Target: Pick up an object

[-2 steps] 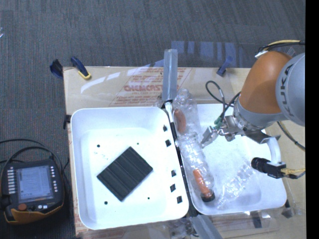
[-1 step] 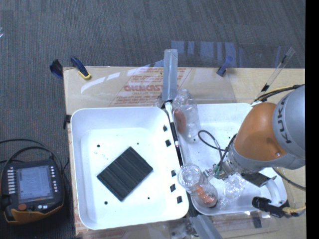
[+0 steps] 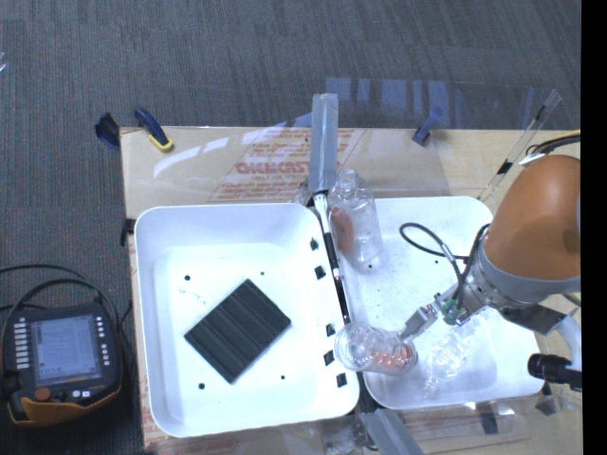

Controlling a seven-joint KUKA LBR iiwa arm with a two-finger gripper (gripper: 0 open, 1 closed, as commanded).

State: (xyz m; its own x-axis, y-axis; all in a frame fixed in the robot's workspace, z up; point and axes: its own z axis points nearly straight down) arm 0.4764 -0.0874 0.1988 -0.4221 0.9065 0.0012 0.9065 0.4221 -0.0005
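My gripper (image 3: 418, 323) reaches down into the right bin (image 3: 479, 211) from the right, its tip pointing down-left. Just beyond the tip lies a clear plastic jar (image 3: 377, 349) with pinkish contents, on its side by the bin's front left corner; the tip is at or very near its right end. A clear bottle (image 3: 355, 222) with an orange patch inside lies against the bin's left wall at the back. A third clear, crumpled container (image 3: 450, 356) rests below the wrist. In the left bin (image 3: 156, 254) lies a black ridged pad (image 3: 237, 330).
The arm's orange band (image 3: 536, 218) hangs over the right bin's right side, with a black cable (image 3: 429, 242) looping above the bin floor. A teach pendant (image 3: 59, 354) sits on the floor at the left. Clamps (image 3: 152, 131) hold the bench's back edge.
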